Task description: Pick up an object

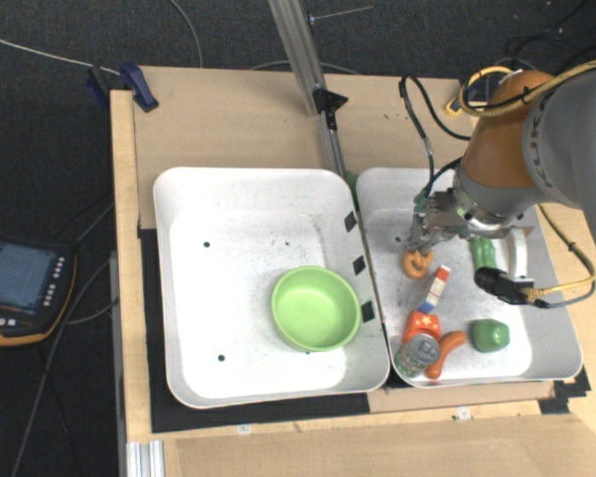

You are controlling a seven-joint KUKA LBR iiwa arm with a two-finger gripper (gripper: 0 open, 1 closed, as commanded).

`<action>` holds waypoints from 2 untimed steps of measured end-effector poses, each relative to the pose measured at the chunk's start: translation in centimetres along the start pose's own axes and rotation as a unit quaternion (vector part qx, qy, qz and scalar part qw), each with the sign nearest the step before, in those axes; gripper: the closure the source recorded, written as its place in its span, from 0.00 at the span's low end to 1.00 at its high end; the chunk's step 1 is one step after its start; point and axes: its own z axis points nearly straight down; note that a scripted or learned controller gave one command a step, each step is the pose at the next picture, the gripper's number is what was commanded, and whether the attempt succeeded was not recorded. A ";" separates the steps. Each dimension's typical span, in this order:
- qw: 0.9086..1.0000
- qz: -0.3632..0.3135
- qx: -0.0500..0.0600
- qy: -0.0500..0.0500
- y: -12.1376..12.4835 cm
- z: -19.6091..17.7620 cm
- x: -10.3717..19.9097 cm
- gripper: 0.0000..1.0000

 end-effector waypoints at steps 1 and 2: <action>1.000 0.000 -0.002 0.000 -0.6 -5.8 0.4 1.00; 1.000 0.000 -0.002 0.000 0.0 -11.4 1.3 1.00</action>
